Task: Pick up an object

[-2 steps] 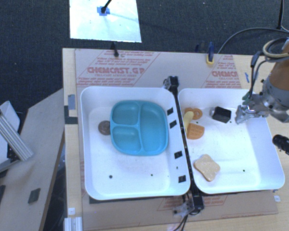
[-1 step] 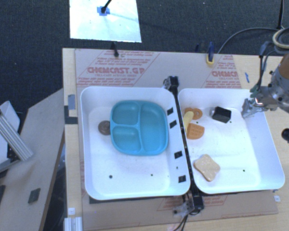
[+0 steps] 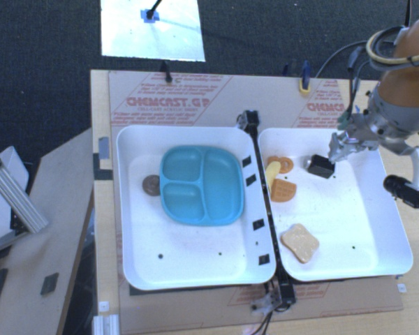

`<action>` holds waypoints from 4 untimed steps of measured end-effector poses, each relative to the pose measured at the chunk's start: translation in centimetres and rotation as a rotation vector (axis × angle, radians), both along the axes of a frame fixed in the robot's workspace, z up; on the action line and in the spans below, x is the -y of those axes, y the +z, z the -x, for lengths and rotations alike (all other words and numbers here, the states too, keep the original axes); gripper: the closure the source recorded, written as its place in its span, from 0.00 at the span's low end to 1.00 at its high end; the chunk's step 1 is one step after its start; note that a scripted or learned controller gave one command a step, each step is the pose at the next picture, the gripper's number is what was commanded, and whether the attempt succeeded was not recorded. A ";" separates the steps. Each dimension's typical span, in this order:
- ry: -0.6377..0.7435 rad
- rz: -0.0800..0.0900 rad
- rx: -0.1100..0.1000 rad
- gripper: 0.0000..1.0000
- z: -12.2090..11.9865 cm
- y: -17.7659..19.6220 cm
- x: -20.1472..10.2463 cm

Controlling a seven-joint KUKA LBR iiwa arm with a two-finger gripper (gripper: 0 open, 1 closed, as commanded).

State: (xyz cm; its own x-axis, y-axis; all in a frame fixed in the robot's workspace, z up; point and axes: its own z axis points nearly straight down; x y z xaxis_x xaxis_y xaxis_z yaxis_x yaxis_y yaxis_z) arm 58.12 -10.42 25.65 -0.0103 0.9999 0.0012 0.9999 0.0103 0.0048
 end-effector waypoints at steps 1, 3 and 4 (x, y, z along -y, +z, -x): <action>0.000 0.000 0.000 1.00 -1.6 0.3 -5.5; -0.001 0.000 -0.001 1.00 -5.6 -1.8 -14.5; 0.000 -0.001 -0.003 1.00 -6.6 -3.8 -19.8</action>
